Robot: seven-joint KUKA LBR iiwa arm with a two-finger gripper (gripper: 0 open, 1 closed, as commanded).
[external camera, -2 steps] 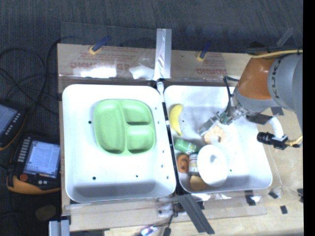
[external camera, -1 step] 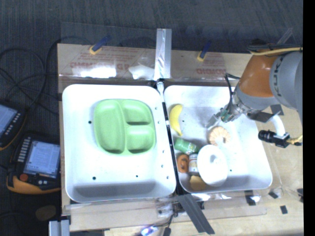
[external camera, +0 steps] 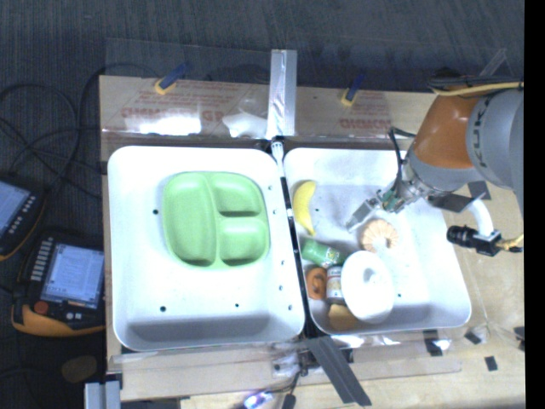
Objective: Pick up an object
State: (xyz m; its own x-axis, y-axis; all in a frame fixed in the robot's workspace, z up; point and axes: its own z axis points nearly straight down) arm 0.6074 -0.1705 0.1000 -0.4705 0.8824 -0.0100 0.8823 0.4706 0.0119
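Note:
In the right bin (external camera: 443, 254) lie several objects. A yellow banana (external camera: 304, 205) rests along the left wall. A small green can (external camera: 321, 251) lies on its side below it. A round tan pastry (external camera: 380, 235) sits mid-bin, and a white round cup (external camera: 368, 284) stands in front of it. Small brown and orange items (external camera: 317, 283) crowd the front left corner. My gripper (external camera: 363, 215) hangs low over the bin floor, just up and left of the pastry and to the right of the banana. Nothing shows held in it.
The left bin (external camera: 136, 305) holds a green divided plate (external camera: 215, 217). A metal strip (external camera: 282, 92) stands behind the divider between the bins. The grey and orange arm (external camera: 460, 143) reaches over the right bin's back right corner. Tablets and cables lie off the bench at left.

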